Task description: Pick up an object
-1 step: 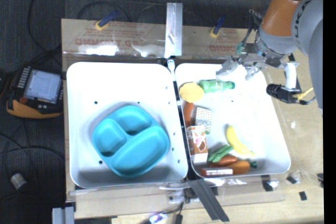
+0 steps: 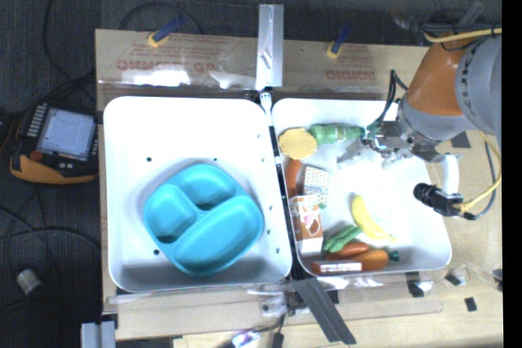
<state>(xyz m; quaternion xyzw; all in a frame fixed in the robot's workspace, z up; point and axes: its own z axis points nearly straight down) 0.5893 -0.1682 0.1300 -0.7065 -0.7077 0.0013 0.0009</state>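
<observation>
Lying along the near edge of the right white plastic bin (image 2: 424, 248) are one orange carrot (image 2: 359, 260) and one green pepper-like vegetable (image 2: 341, 240), the two touching. Just behind them rests one yellow banana (image 2: 366, 219), slanted toward the bin's middle. Against the same bin's left wall, one small printed carton with red and white markings (image 2: 306, 220) stands beside a patterned white packet (image 2: 316, 185), with a narrow orange-red item (image 2: 292, 174) pressed to the wall next to them. Farther back sit one round yellow disc-shaped object (image 2: 298, 143) and one green bottle lying on its side (image 2: 334, 133), near the far left corner.

One blue plastic divided plate with three compartments (image 2: 204, 216) lies alone in the left white bin (image 2: 122, 143), toward its near half.

Over the right bin's far right part hangs the grey arm with its orange band (image 2: 436, 85); the gripper (image 2: 377, 144) points left, close to the bottle's cap end. Whether its claw is spread or pressed together cannot be told, and nothing is seen pinched in it.

Beyond the bins, two blue clips (image 2: 165, 31) hold a clear sheet to the bench's far edge.
</observation>
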